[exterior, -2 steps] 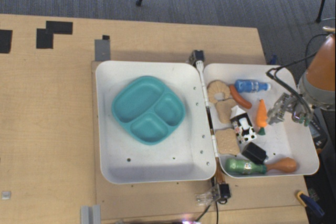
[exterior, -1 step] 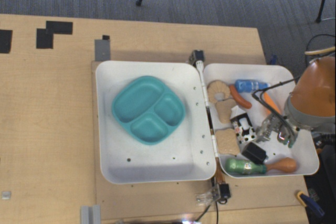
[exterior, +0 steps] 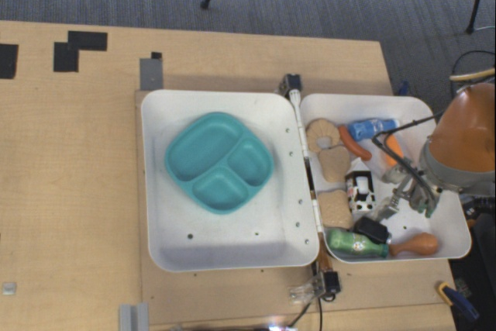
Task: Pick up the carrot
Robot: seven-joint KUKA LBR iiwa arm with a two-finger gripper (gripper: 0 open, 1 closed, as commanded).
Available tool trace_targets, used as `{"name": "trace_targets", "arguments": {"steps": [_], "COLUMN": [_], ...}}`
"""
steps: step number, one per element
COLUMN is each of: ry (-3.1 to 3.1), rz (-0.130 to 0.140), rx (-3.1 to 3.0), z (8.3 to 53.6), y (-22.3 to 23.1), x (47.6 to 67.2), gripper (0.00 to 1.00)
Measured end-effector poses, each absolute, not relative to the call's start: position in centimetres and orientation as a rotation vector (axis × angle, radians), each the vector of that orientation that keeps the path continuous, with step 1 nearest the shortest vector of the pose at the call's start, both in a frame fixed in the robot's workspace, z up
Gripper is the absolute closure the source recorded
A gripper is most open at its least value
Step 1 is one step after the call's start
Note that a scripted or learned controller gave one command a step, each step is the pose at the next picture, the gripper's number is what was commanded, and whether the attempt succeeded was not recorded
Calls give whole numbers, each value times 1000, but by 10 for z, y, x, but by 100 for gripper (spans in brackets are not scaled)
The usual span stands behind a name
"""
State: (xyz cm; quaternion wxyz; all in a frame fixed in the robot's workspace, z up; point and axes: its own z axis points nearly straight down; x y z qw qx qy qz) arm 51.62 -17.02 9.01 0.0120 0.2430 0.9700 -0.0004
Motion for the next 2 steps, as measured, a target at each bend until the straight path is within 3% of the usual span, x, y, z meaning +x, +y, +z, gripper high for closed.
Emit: {"name": "trace_targets", "arguments": {"steps": [1, 2], "ry": [2961, 2954], "rz": [4, 6], "rx": [1005, 993], "z": [88, 102], "y": [-199, -198], "x": [586, 590], "gripper": [0, 100]}}
